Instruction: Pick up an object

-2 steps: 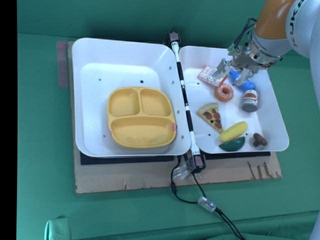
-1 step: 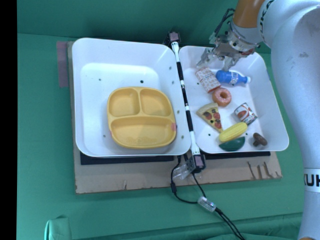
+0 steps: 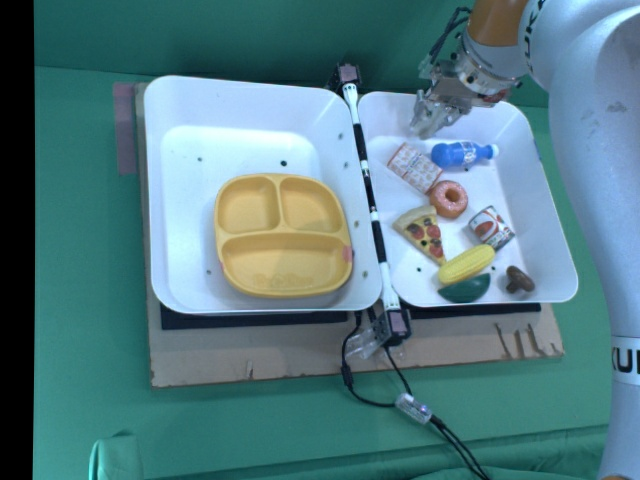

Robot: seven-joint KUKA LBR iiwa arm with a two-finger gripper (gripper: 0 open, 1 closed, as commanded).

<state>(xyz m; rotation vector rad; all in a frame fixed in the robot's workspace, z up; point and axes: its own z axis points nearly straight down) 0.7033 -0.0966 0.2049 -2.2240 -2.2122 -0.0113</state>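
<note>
A yellow divided plate (image 3: 283, 235) lies in the left bin (image 3: 180, 118).

Grey arm (image 3: 590, 118) angles down, wrist tilted left.

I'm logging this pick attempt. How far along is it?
Early stage. Done: the arm has brought the gripper to the far end of the right bin, above the blue bottle and the cracker box. In hand: nothing visible. Left: descend, grasp and lift. The donut, pizza slice, can and corn all lie on the bin floor.
</note>
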